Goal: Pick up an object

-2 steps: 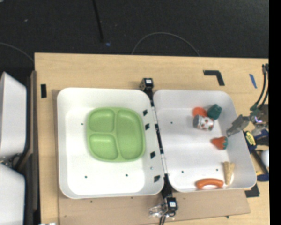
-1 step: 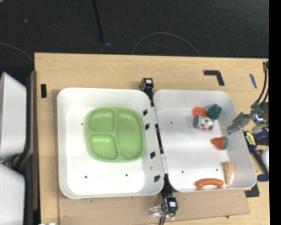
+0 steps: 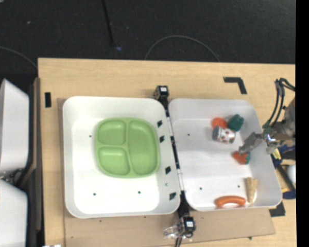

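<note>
My gripper (image 3: 249,144) reaches in from the right over the right bin (image 3: 195,153), its dark tip just above a small red object (image 3: 241,158) near the bin's right side. Whether it touches that object I cannot tell. Up and to the left lie a white can with red marks (image 3: 224,134), an orange piece (image 3: 219,122) and a teal piece (image 3: 237,121), close together. A tan wedge-shaped item (image 3: 252,188) and an orange ring (image 3: 230,201) rest by the bin's front right corner.
The left bin (image 3: 77,189) holds a green divided plate (image 3: 127,147). Black clips (image 3: 171,153) line the seam between the bins. Cables and arm hardware (image 3: 282,133) crowd the bench's right edge.
</note>
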`<state>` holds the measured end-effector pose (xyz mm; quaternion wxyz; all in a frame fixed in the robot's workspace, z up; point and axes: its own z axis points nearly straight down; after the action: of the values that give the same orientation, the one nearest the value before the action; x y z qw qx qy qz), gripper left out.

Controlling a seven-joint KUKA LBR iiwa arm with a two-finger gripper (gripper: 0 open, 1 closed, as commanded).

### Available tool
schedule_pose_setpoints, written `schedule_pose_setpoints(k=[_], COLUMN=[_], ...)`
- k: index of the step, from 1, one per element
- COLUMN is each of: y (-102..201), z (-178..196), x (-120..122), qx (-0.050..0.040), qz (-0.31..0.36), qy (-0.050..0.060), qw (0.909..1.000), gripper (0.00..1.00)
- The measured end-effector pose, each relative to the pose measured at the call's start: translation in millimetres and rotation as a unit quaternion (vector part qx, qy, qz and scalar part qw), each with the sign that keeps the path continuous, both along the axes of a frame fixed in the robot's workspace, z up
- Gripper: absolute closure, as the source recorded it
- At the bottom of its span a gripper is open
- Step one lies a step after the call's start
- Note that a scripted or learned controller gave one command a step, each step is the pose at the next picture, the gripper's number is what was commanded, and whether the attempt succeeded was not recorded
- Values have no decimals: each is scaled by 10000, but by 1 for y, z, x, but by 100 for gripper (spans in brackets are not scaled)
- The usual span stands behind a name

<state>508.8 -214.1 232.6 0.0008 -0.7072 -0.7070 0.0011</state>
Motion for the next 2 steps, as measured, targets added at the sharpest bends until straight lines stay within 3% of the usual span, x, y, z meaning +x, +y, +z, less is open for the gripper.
schedule_pose_setpoints(k=[2], y=[5], z=[-88], x=[3], qx=[0], qz=[-22], qy=[0], qw=[10000], gripper=[0])
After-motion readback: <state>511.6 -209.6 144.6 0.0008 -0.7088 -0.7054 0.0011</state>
